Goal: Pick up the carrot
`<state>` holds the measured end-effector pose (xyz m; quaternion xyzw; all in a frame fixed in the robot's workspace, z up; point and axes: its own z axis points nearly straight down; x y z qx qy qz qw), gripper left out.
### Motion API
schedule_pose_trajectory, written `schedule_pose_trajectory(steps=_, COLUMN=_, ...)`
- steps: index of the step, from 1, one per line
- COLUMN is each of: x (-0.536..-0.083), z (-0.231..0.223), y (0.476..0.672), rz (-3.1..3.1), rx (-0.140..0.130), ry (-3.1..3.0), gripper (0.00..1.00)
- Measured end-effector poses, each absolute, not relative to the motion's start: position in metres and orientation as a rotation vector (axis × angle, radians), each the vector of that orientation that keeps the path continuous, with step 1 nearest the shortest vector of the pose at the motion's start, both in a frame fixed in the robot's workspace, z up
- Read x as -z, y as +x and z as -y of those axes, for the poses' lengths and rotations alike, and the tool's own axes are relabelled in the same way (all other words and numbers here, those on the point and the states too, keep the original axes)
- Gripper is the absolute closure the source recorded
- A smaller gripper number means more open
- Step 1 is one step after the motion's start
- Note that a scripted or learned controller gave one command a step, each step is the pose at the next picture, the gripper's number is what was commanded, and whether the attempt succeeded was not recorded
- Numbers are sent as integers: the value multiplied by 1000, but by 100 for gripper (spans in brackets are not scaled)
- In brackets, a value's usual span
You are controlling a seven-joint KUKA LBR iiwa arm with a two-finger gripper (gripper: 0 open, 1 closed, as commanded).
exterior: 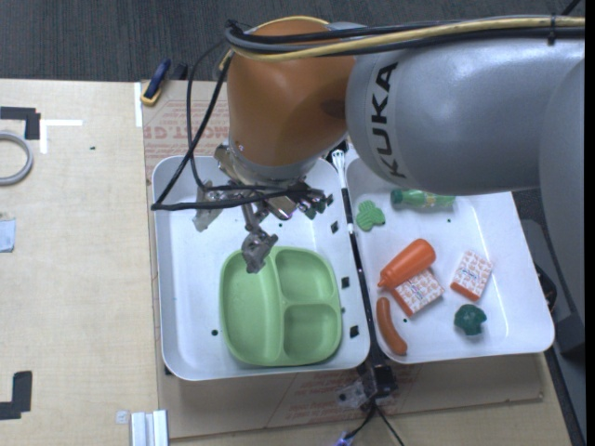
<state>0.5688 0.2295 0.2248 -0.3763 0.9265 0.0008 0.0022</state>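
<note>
The carrot (406,261) is orange and lies tilted in the middle of the right bin (502,216). My gripper (257,250) hangs over the left bin (181,277), at the upper left rim of a green divided plate (279,309). It is well to the left of the carrot, with the bin divider between them. Nothing shows in its grasp. The arm's orange band and grey body cover the back of both bins.
Around the carrot in the right bin lie a red-and-white cracker pack (417,293), a second pack (471,275), a sausage (390,326), a broccoli piece (470,319), a green leafy piece (370,215) and a green bottle (423,198).
</note>
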Motion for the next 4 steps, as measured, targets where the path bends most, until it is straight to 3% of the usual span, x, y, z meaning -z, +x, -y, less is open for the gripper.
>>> schedule_pose_trajectory(steps=1, x=-213, z=-159, y=627, rz=-2770, rx=-1, ry=-1471, gripper=0)
schedule_pose_trajectory(steps=2, x=-316, z=-136, y=660, rz=-2569, rx=0, ry=-1794, gripper=0)
schedule_pose_trajectory(steps=3, x=-251, z=-127, y=594, rz=-2766, rx=-2, ry=-1484, gripper=0)
schedule_pose_trajectory(steps=4, x=-196, z=-188, y=575, rz=-2551, rx=-2, ry=-1831, gripper=0)
